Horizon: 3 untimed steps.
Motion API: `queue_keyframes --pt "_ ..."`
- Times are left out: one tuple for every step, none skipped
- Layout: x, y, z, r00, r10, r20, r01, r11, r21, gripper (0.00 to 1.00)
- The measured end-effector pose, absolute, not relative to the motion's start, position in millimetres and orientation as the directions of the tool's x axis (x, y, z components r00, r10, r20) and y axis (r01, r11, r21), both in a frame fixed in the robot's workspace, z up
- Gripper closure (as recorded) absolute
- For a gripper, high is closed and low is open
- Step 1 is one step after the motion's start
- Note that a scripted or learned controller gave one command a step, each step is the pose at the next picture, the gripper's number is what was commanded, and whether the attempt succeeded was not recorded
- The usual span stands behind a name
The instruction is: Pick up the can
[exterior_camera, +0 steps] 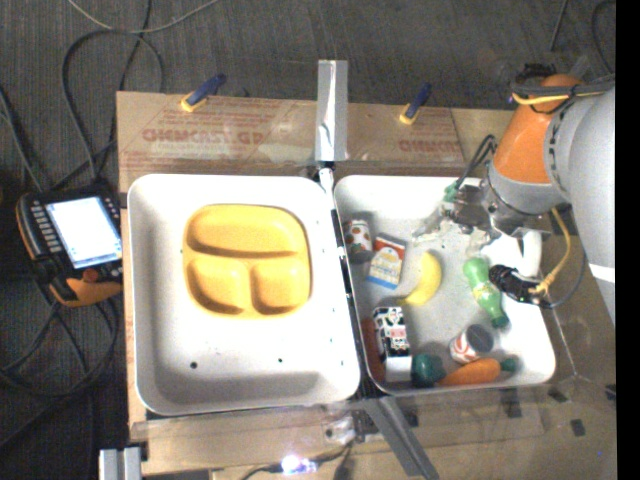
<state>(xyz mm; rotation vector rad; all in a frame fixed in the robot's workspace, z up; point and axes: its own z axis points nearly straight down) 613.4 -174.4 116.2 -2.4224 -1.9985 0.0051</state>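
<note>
Dark grey carpet-looking floor [420, 18] all around, with loose cables [110, 28] snaking across the top left. The bench top is a cardboard sheet [250, 138] held by two blue-and-yellow clamps [203, 92]. A lit-up handheld screen [75, 233] sits at left.

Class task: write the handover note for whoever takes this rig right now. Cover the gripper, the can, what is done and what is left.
Gripper: over the right bin's upper part, nothing seen held.
Can: upright near the right bin's left wall, beside a small carton, apart from the gripper.
Yellow tray: in the left bin.
Done: no pick yet.
Left: move to the can, grasp, lift.
</note>
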Motion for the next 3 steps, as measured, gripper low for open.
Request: queue_keyframes --pt "637.2 -139.0 181.4 0.202 0.979 -0.003 0.979 -0.202 -0.001 0.0" --pt "624.7 -99.5 89.9 0.322 0.947 -0.004 0.947 -0.322 0.01 0.0" --pt "632.6 -188.0 141.2 0.328 0.945 -0.004 0.945 -0.328 -0.001 0.0"
